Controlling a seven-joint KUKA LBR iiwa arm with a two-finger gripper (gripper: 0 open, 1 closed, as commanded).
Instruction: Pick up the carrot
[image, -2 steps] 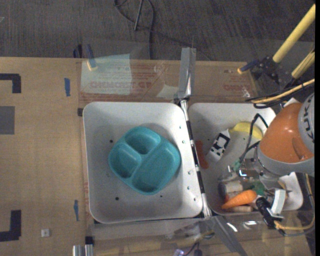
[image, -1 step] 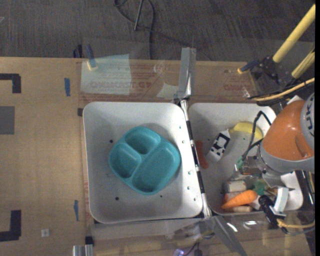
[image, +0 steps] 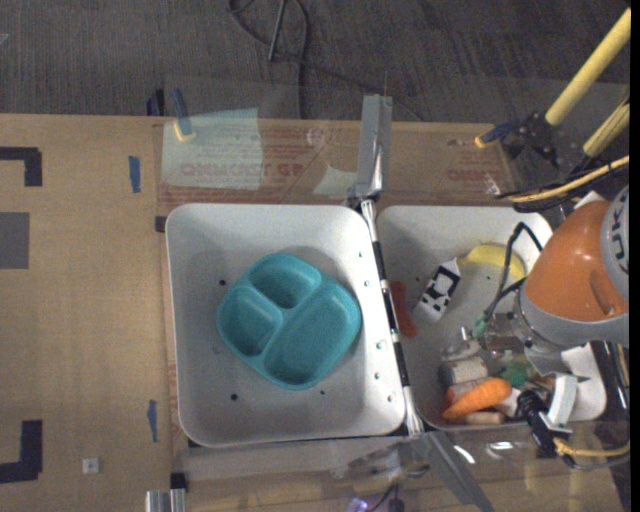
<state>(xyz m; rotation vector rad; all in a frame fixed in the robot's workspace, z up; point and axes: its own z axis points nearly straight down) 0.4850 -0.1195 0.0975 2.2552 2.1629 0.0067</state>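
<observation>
Orange tapered carrot (image: 478, 397) (smooth) beside metal claw (image: 497, 352)

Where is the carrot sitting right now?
The carrot lies in the right-hand bin, near its front edge, among a cluster of small items just below the arm's orange band. The teal plate sits alone in the left bin.

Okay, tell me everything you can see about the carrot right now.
The carrot is a small orange piece, smooth and plastic-looking like toy food, tapering to a point at its left end. It lies nearly flat, tilted slightly up to the right, near the front edge of the right bin. Its thick end sits under the gripper, among other small items crowded close to it; whether anything grips it is unclear.
</observation>
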